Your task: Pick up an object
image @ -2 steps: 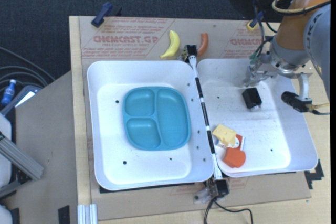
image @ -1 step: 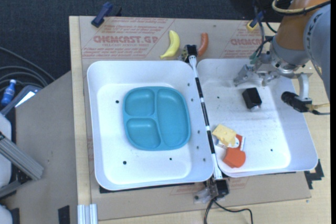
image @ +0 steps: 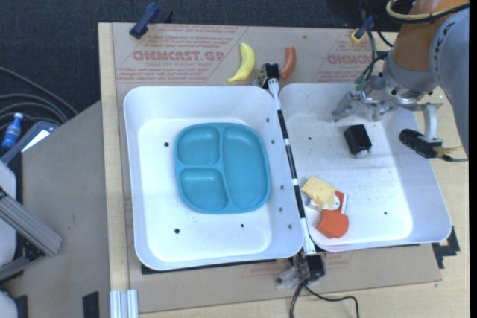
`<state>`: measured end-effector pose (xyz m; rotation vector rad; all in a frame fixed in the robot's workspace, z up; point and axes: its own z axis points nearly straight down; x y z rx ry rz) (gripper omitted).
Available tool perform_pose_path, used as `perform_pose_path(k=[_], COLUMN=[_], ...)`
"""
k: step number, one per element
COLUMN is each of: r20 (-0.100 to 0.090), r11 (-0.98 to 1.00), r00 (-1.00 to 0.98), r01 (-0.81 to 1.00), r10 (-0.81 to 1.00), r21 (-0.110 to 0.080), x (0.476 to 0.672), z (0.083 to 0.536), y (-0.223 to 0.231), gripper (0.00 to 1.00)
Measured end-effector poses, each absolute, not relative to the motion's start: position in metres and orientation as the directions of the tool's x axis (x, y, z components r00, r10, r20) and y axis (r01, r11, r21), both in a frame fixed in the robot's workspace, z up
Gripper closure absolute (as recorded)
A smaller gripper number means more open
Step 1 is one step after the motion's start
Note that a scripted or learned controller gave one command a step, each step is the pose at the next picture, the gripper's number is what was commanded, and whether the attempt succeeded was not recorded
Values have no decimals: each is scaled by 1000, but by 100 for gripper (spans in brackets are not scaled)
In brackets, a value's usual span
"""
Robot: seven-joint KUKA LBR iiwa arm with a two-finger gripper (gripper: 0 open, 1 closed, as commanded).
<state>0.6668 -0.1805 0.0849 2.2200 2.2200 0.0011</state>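
Down near the front of the right bin (image: 417,231) lie a yellow piece (image: 319,191) and an orange piece (image: 333,223), touching. Farther back, the gripper (image: 358,139) hangs low; I cannot tell its state. It should come straight down over one piece.

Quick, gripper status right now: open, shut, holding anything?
Gripper: cannot tell open or shut from this view; it sits over the right bin, above the black block, with nothing visibly held.

Glossy white plastic bins (image: 149,234), smooth blue plastic tray (image: 222,167), matt cardboard bench (image: 186,52)
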Motion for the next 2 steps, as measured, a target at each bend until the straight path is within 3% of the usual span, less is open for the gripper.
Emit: perform_pose_path(k=[2], r20=[0], r11=[1], r00=[-1], r01=[1000], r10=[1000], r21=[-1], x=[667], z=[85], y=[-167], gripper=[0])
